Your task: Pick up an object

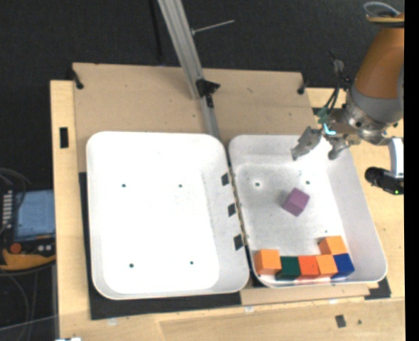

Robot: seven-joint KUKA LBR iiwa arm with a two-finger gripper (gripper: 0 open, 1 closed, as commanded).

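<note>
My gripper hangs over the far right part of the right bin, its two fingers spread apart with nothing between them. A purple block lies alone near the middle of that bin, below and a little left of the gripper. Along the bin's near edge sits a row of blocks: an orange one, a dark green one, an orange-red one, another orange one and a blue one. A brownish-orange block rests just behind the row.
The left bin lies beside the right one, with black clips along the shared edge. A slanted metal pole rises from behind the bins. Cables and a blue box lie off the bench at left.
</note>
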